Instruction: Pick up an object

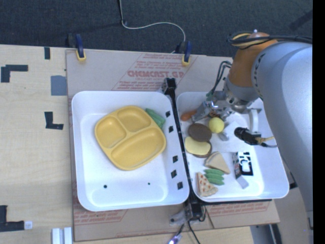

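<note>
At the right bin's (274,187) near rim we see a pizza slice (205,184) and green pods (215,175), with bare floor to their right. Farther in lie a sandwich wedge (218,162), a yellow bun (198,147) and a brown patty (199,132). The gripper (216,111) hovers by a yellow ball (216,125); we cannot tell its jaws' state. The left bin (84,151) holds a yellow tray (130,136).

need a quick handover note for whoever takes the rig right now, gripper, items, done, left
Gripper: low over the far end of the right bin; finger state unclear, nothing seen held.
Right bin: yellow ball, brown disc, yellow patty, sandwich wedge, pea pod, cracker.
Left bin: yellow divided tray, green piece behind it.
Done: no pick visible.
Left: grasp and lift one item.
</note>
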Robot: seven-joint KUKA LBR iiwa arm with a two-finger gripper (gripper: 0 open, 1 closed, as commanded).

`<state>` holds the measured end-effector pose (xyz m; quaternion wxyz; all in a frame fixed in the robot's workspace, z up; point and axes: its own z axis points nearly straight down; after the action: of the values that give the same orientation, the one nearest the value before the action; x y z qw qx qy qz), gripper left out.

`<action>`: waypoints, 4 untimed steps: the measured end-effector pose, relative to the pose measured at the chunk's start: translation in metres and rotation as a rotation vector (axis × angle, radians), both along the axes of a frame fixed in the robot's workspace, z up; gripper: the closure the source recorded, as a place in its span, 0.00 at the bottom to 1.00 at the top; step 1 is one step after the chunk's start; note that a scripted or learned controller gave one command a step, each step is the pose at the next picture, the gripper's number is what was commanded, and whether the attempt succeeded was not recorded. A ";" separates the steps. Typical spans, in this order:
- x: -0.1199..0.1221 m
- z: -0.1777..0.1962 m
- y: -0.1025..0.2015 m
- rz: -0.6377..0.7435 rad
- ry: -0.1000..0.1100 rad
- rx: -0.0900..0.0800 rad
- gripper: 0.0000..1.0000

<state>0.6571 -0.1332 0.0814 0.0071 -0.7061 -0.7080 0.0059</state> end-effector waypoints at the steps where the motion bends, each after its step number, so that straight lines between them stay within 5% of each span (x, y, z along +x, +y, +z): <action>1: -0.001 0.012 -0.003 -0.002 -0.007 -0.004 1.00; 2: -0.001 0.012 -0.003 -0.002 -0.006 -0.005 0.00; 3: 0.007 0.004 0.021 -0.006 0.002 -0.020 0.00; 4: 0.012 0.020 0.025 -0.007 -0.013 -0.010 1.00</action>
<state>0.6686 -0.1078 0.1012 -0.0011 -0.7086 -0.7056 0.0051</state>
